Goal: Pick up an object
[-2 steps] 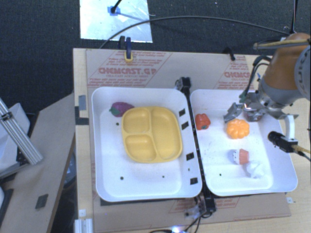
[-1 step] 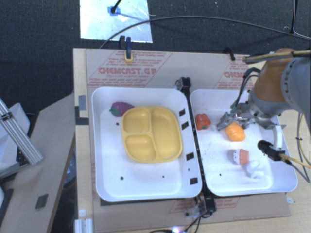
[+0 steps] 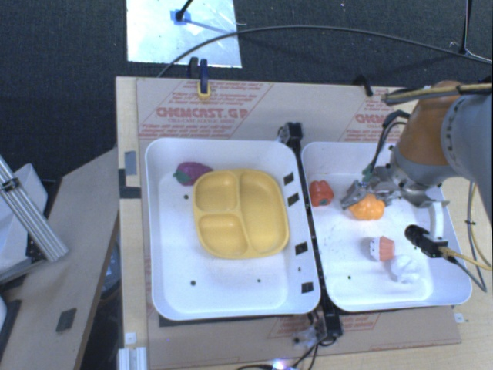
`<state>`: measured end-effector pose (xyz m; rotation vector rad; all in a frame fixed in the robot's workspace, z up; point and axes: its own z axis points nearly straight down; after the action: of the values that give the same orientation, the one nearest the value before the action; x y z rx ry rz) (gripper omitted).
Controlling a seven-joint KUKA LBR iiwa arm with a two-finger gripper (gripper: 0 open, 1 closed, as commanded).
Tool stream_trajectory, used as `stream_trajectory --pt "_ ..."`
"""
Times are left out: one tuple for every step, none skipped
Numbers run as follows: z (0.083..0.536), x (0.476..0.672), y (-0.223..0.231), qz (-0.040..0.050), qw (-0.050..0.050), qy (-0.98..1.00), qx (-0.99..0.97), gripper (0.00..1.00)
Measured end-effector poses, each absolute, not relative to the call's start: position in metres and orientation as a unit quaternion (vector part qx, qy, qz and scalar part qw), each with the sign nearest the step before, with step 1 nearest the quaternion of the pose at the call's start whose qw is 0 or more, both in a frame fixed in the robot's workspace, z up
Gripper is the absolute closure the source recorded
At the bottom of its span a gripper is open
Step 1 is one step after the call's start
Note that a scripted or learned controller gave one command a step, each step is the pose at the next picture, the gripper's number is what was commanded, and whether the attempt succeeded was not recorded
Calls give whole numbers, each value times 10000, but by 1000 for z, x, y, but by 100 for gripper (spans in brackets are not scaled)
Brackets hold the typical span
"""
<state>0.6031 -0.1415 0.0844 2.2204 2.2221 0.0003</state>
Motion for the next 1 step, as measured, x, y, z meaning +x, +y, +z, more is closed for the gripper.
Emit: stream_trajectory --pt "96 605 -142 15 22 7072 7070 100"
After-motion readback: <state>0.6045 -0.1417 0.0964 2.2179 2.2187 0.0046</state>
